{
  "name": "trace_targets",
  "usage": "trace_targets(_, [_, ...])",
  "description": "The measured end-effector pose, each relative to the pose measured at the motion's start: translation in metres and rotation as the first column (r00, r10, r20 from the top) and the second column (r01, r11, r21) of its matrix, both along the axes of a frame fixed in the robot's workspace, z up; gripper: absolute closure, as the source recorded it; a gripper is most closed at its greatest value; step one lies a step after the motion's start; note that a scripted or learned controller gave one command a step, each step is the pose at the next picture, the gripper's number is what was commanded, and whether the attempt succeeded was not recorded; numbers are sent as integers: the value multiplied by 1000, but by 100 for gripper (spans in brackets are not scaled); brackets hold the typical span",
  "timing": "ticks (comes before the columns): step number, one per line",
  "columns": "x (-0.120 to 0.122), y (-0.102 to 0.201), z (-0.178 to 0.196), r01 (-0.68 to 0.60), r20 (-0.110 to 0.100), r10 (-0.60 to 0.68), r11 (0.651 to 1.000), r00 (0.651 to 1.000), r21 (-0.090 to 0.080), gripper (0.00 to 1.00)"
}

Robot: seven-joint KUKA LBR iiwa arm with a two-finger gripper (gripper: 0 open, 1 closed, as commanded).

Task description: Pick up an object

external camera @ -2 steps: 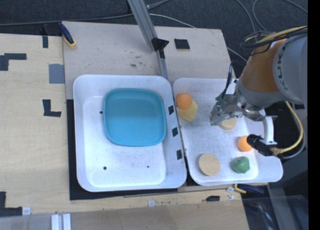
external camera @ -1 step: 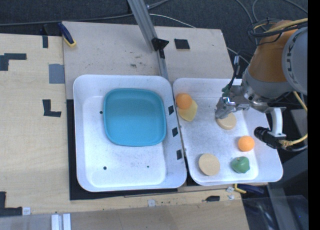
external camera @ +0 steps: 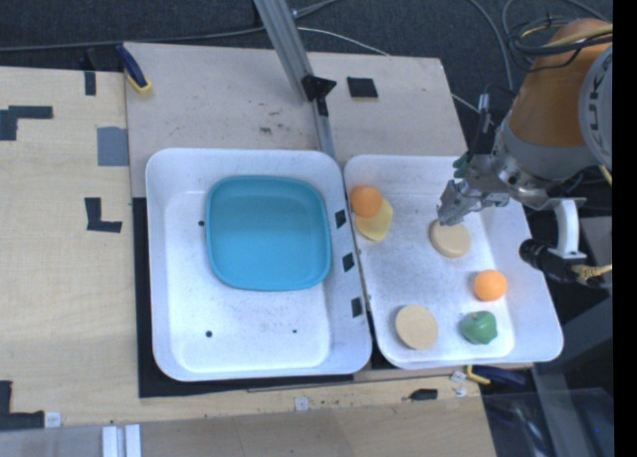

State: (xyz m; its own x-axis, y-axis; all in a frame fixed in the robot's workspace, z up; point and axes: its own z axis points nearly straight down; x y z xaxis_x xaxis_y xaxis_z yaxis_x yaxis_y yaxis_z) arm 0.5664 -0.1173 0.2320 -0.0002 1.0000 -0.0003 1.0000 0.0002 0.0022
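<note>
Two shallow white bins sit side by side on the counter (external camera: 60,276), which has a pale wood-grain surface. The left bin (external camera: 174,336) holds a square turquoise plate (external camera: 267,231) with rounded corners and a smooth, glossy finish. The right bin (external camera: 528,345), at centre right of the frame, holds five small items. A flat, round, tan disc (external camera: 453,240) lies in its upper middle, directly under the end effector (external camera: 450,214); whether the end effector touches or grips it cannot be told, nor how far it is open. A second tan disc (external camera: 416,327) lies near the lower edge. A green, lumpy, rounded object (external camera: 480,327) sits just right of it. An orange ball (external camera: 489,285) rests above the green object. Another orange ball (external camera: 366,200) sits on a pale yellow piece (external camera: 376,223) at the bin's upper left.
</note>
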Motion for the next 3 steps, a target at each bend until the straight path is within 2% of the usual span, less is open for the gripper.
trace_targets(3, [2,157,6,-5,-2,5,1000,1000,1,100])
